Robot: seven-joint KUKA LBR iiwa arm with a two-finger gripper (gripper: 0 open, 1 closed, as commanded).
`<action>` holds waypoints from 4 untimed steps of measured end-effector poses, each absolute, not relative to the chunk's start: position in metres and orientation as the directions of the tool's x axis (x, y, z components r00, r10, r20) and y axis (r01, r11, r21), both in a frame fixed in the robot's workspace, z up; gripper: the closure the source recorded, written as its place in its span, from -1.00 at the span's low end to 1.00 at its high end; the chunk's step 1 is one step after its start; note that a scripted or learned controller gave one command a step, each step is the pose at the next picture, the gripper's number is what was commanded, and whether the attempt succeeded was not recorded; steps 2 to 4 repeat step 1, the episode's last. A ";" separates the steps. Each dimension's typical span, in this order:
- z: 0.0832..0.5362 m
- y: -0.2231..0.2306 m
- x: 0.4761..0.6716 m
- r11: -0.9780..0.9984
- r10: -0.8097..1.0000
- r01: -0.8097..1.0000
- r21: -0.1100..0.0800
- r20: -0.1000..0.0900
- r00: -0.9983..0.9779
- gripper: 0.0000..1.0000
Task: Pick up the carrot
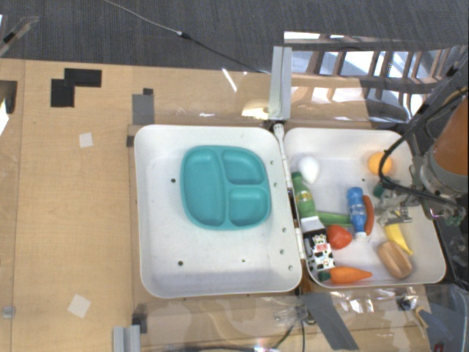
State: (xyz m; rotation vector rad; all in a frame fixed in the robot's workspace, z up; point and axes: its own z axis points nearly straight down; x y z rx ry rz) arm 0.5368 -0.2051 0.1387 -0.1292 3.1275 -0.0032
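The carrot (350,274) lay at the front edge of the right bin (333,147), beside a small printed box (319,250). The gripper (399,210) hovered near the bin's right side above a banana (398,237); whether it was open could not be told.

Setting: robotics lab | wooden bench (66,218) with black marker patches (73,85) | two white bins (168,270) bolted side by side | metal frame (281,79) | grey carpet (146,13)
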 end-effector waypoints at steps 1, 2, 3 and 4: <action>0.303 -0.207 0.514 0.988 -0.156 -0.156 -0.012 -0.022 -0.987 1.00; 0.303 -0.207 0.514 0.988 -0.156 -0.156 -0.012 -0.022 -0.987 1.00; 0.303 -0.207 0.514 0.988 -0.156 -0.156 -0.012 -0.022 -0.987 1.00; 0.303 -0.207 0.514 0.988 -0.156 -0.156 -0.012 -0.022 -0.987 1.00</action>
